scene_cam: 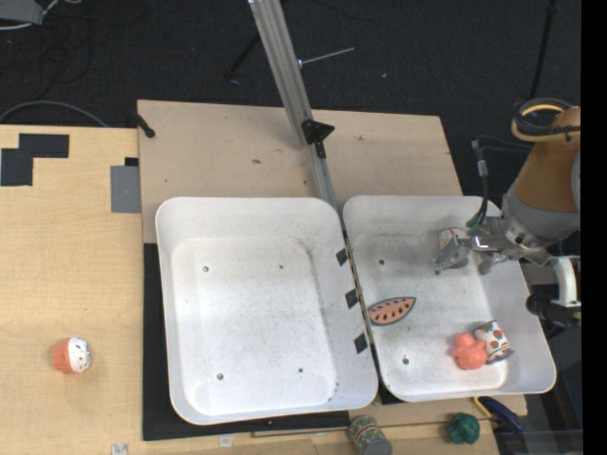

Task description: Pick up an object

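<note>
Gripper point(465, 254) up in far part of right bin point(417, 221), arm point(545, 188) coming in from right. Fingers spread a bit apart, nothing between them. Watermelon slice toy point(391, 310) flat on bin floor, nearer camera and left of jaws, not touching. Orange lumpy toy point(468, 351) in near right corner, touching small red-and-white toy point(495, 341); both well apart from jaws. Left bin point(190, 226) beside right bin. Orange-and-white ball point(71, 355) far left on wooden table point(57, 263). Green thing point(464, 428) just past right bin's near edge.
</note>
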Controlling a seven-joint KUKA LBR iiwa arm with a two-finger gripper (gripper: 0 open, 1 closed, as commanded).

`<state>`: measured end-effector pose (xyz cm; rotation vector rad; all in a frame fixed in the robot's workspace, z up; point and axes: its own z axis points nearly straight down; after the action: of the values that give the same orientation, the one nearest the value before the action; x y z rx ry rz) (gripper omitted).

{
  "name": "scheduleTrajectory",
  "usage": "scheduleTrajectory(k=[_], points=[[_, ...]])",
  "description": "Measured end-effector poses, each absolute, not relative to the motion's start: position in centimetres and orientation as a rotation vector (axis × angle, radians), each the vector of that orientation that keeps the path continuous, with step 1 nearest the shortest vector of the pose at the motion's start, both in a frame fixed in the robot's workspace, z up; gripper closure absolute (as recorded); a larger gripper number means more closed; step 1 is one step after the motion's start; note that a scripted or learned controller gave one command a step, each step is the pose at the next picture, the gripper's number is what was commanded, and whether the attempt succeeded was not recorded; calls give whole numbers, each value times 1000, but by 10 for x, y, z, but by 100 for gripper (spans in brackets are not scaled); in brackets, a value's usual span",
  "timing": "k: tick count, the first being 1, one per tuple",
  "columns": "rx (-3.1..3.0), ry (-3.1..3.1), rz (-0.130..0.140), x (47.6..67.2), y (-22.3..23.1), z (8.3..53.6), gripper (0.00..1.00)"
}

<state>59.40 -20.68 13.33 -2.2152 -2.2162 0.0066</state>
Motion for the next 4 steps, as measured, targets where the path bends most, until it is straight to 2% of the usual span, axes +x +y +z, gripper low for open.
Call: scheduleTrajectory(k=[1,2,4], points=[[-2221,-2221,2,594,-206,90,0],[-2223,-2218,2,594,-207,101,100],[-2224,-2226,-3,604,-203,215,100]])
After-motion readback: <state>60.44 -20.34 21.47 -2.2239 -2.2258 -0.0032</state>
